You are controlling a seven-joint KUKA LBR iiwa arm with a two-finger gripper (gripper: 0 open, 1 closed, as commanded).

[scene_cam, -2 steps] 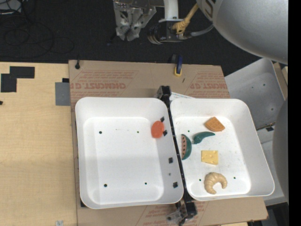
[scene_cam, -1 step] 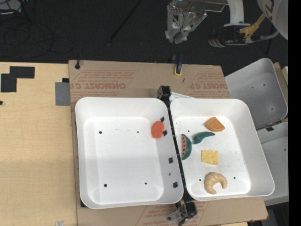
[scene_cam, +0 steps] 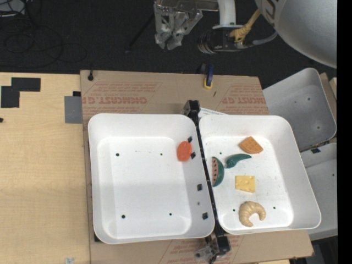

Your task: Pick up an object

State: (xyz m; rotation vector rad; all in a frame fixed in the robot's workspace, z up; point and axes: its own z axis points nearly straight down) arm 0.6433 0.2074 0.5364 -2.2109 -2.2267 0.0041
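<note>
My gripper [scene_cam: 172, 37] hangs high at the back of the scene, well beyond both bins and over the dark floor, with nothing seen in it. A red-orange round piece [scene_cam: 185, 151] lies in the left bin [scene_cam: 92, 175], against its right wall. The right bin [scene_cam: 306, 186] holds an orange wedge [scene_cam: 251, 145], a teal curved piece [scene_cam: 237, 159], a watermelon slice [scene_cam: 215, 171] by the left wall, a yellow square [scene_cam: 245, 183] and a tan croissant [scene_cam: 252, 213] near the front.
A black divider strip [scene_cam: 201, 169] runs between the two bins. The bins rest on a brown cardboard sheet [scene_cam: 143, 95] on the wooden bench. A blue-and-yellow clip [scene_cam: 208, 77] stands at the cardboard's far edge. A grey panel [scene_cam: 308, 103] lies to the right.
</note>
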